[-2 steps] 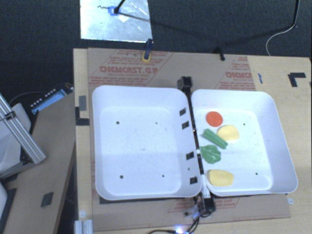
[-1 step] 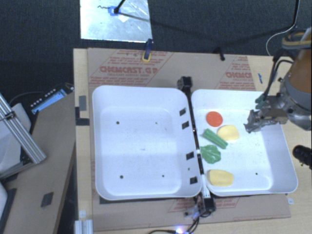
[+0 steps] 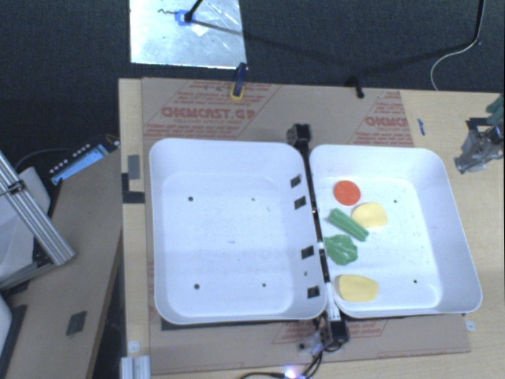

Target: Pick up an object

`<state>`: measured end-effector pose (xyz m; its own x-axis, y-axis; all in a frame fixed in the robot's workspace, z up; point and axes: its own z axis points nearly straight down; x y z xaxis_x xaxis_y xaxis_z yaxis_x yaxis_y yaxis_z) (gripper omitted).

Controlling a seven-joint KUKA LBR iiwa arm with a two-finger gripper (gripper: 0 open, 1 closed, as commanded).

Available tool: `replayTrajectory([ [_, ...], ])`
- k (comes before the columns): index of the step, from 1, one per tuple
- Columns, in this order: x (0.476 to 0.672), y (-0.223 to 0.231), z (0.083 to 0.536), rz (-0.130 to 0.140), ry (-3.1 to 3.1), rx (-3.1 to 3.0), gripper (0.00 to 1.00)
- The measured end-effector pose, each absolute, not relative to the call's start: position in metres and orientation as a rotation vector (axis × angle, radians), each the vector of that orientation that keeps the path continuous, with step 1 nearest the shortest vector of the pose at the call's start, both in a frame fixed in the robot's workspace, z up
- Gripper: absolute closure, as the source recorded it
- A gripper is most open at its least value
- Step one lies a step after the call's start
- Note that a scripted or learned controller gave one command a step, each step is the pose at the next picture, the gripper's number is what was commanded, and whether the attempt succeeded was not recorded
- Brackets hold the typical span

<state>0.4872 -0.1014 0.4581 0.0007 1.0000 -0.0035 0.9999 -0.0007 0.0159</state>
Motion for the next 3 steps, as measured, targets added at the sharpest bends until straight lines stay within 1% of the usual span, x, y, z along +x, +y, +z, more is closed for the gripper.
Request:
replayTrajectory([
  [1, 0.489, -0.144, 0.540, 0.009, 2.211, 2.215, 1.00],
  [2, 0.487, -0.084, 0.456, -0.003, 2.235, 2.214, 1.00],
  [3, 0.495, -0.128, 0.540, 0.009, 2.211, 2.215, 1.00],
])
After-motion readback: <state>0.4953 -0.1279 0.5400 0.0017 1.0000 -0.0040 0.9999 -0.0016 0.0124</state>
